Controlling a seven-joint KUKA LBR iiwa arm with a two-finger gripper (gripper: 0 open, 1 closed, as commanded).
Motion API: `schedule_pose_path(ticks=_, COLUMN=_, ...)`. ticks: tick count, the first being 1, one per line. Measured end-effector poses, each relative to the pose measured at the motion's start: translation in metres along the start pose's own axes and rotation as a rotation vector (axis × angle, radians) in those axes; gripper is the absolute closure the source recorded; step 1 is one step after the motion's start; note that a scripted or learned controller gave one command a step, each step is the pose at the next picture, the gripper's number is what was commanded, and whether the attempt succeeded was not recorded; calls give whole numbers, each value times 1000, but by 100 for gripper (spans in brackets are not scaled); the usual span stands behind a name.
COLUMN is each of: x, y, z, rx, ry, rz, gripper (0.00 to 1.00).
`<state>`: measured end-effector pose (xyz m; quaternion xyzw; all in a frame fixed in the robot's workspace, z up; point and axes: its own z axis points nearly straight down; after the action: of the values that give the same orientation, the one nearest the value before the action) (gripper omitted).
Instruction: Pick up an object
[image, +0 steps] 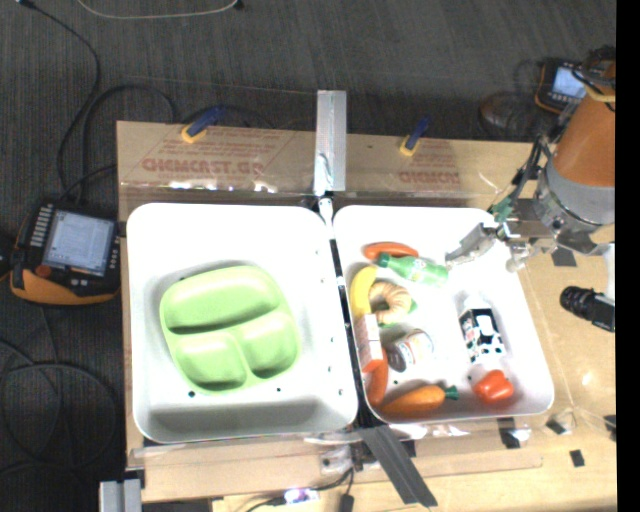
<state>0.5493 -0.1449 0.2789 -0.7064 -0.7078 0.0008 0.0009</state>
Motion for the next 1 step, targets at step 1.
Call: schedule_pose_path(ticks=1, x=-67, y=-23, z=92, rx=0, ry=0, rz=-41, gripper=0)
